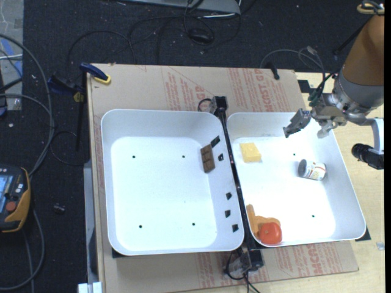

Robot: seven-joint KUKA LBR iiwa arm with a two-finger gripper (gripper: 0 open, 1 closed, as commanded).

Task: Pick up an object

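The fingers (311, 125) stand spread apart, one dark finger angled out to the left at about the rear rim of the right bin (342, 182), the paler one to the right of it, with bare white bin floor showing in the gap between them. Nothing sits between them and they touch no object; they hang above the back right corner of that bin. Behind them the grey wrist and the orange band of the arm (365, 54) rise toward the upper right corner of the view.

Closest to the fingers, below them and slightly right, a small white cup-like container (312, 170) lies on its side on the bin floor, with a grey end turned left and some red and yellow marking on its body. To the left, near the back of the same bin, lies a pale yellow block (250, 152), flat and apart from the walls. In the front left corner of the right bin rests a red rounded object (269, 231) touching an orange piece (255, 217) that runs along the dividing wall.

Across that divider, the left bin (122, 182) holds a small brown bar (208, 159) near its right wall, with a darker piece just above it. Both bins rest on a brown board on the bench (159, 84); black cables trail over the dark floor beyond it.
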